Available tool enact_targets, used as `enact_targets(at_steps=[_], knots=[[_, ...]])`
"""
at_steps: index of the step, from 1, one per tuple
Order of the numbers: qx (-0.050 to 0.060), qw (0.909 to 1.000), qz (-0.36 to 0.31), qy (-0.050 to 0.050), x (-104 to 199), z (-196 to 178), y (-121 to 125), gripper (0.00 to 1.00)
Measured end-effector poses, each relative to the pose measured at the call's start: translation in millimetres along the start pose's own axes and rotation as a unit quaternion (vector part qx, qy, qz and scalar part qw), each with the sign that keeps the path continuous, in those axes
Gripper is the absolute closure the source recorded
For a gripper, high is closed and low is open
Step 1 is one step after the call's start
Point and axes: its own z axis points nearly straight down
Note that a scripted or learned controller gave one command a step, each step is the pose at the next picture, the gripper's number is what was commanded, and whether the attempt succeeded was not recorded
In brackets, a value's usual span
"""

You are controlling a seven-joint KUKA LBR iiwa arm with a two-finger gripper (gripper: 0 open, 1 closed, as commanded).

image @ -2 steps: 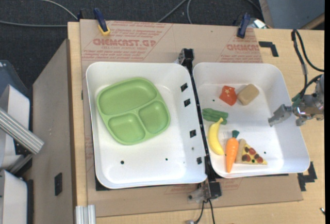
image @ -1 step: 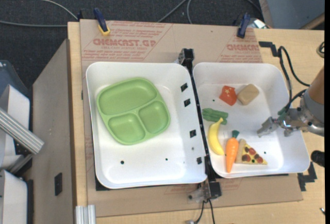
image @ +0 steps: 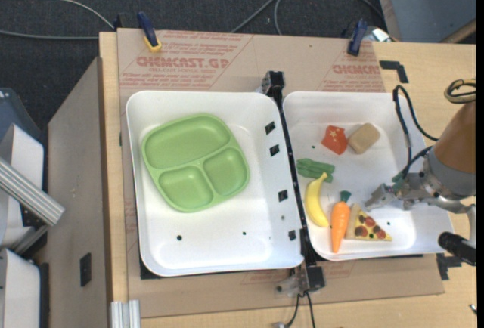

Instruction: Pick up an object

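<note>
Pizza slice [image: 371,227] lies just below the fingers [image: 376,198], beside carrot [image: 340,224].

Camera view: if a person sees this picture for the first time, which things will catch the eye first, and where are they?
The big green divided plate lies alone in the left bin. In the right bin sit colourful toy foods: a banana, a carrot and a pizza slice near the front. The gripper hangs just above the pizza slice.

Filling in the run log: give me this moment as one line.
gripper: low in right white bin, fingers unclear | nearest: pizza slice toy, orange carrot toy | held: nothing seen | green divided plate: left bin
</note>
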Motion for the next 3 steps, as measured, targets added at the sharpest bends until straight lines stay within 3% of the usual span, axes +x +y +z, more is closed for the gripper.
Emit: enact_targets(at_steps=[1, 3], knots=[[-0.004, 1.0, 0.0, -0.002, -0.5, -14.3, 1.9, 1.0], [-0.008, 1.0, -0.001, -0.004, -9.9, -130.8, 3.6, 1.0]])
